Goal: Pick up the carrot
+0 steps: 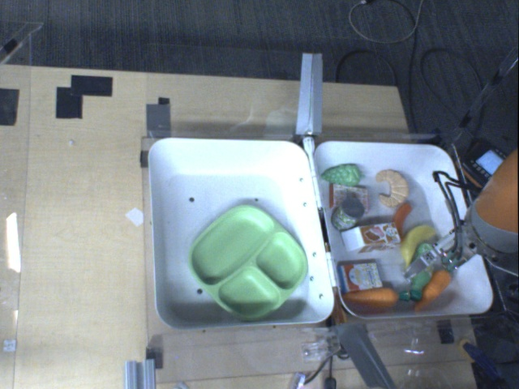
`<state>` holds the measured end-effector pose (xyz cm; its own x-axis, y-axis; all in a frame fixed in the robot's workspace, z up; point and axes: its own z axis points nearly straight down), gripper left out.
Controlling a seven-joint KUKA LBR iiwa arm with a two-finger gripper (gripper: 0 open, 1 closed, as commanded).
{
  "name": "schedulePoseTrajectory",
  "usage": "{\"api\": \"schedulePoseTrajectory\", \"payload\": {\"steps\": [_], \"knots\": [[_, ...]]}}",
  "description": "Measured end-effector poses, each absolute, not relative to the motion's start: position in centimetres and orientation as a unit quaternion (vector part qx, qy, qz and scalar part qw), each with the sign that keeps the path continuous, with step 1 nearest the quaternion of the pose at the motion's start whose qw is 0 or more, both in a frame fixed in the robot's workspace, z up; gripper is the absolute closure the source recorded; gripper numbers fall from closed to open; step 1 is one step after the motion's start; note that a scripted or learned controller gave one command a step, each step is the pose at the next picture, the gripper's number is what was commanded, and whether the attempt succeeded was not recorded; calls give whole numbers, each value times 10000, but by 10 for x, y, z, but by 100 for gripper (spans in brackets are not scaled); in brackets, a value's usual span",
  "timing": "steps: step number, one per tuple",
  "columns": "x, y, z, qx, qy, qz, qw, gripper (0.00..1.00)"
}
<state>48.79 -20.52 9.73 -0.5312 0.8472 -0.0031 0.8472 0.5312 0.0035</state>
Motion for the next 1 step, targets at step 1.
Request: {"api": "schedulePoseTrajectory", "payload": {"steps": [1], "knots": [[490, -206, 90, 4075, 9132, 11, 56, 0]]}}
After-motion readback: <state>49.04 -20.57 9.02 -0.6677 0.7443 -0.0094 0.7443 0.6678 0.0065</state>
